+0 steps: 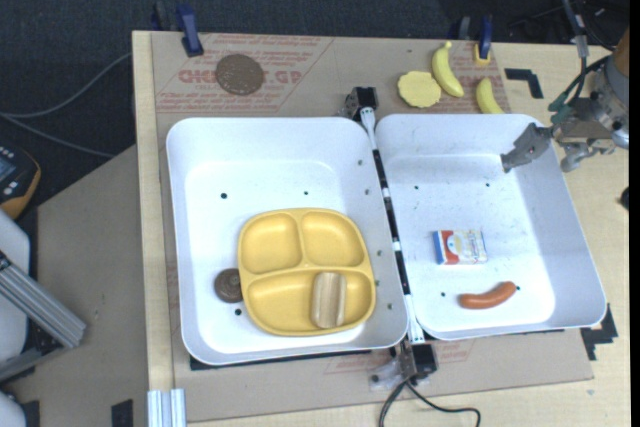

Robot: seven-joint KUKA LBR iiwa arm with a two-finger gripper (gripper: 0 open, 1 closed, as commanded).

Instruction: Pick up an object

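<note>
**The tool was far from the things it could pick**

The tool [527, 148] was at the right side of the frame, over the upper right edge of the right bin [430, 140]. One grey finger poked down and left toward the bin. I could not tell if the tool was wide or narrow, and nothing showed between its fingers.

Lower in the same bin lay a small red, white and blue box [460, 247]. Just below it lay a little sausage [488, 295], near the bin's lower edge. Both were well apart from the tool.

What could go wrong? The tool was close to the bin's rim, so it might bump the rim if it went straight down. The sausage was thin and round, so it might roll or slip out. The box lay flat, so the fingers might slide over its top. The two sat near each other, so a try at one might push the other.

In the left bin [200, 165] sat a yellow tray [300, 245] with a bread roll [328, 300] in it, and a brown disc [228, 286] touched its left side. On the tabletop [150, 215] above the right bin lay two bananas [447, 71] and a yellow round piece [419, 89].
</note>
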